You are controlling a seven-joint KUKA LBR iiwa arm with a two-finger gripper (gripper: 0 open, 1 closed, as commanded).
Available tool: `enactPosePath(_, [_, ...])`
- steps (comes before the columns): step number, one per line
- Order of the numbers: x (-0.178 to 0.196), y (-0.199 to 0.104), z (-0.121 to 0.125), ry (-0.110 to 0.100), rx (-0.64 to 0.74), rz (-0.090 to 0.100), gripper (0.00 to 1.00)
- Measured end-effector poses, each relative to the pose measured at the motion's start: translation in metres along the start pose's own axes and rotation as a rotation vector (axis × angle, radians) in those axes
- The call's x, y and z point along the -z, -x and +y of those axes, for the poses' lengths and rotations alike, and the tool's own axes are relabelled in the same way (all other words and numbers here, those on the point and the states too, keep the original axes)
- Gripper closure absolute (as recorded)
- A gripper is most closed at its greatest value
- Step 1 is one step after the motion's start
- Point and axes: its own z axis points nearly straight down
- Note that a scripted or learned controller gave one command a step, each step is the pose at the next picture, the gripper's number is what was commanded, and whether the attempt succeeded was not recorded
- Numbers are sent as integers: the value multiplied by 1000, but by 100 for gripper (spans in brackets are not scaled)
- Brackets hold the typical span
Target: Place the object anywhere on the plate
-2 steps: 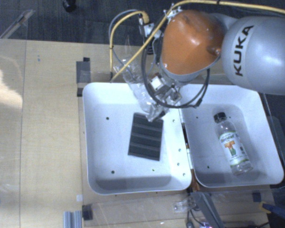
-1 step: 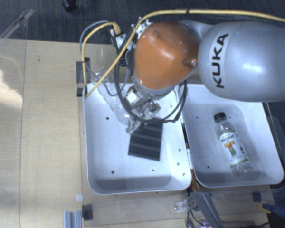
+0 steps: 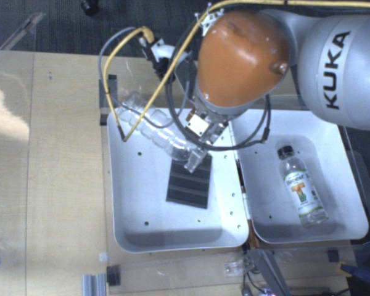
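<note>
Bottle and plate sit in different bins. The clear plastic bottle (image 3: 302, 189), with a dark cap and a white label carrying orange and green print, lies on its side on the floor of the bin on the view's right (image 3: 351, 227). Its cap points toward the far wall and its base toward the near rim. The plate (image 3: 189, 187), a dark ribbed rectangle, lies flat near the middle of the bin on the view's left (image 3: 120, 227), turned slightly askew to the bin's walls.

The grey arm (image 3: 333, 60) reaches in from the right, and its orange band (image 3: 240, 57) hangs over the far end of the divide between the two bins. Below the band, the gripper (image 3: 195, 156) is over the left bin, at the far edge of the plate. From this angle I cannot tell whether it is open or closed, since its tip is pale and partly see-through against the white bin. The bottle is well apart from the gripper, across the shared rims of the bins.

A yellow cable (image 3: 135, 73) loops from the wrist out over the far left corner of the left bin, and a clear ribbed hose (image 3: 149, 128) runs alongside it down toward the gripper. Both bins rest on the light wooden counter (image 3: 49, 165).
</note>
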Motion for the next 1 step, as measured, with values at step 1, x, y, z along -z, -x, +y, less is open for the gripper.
enactPosePath(1, [-124,-1,-23,10,-152,-2,100])
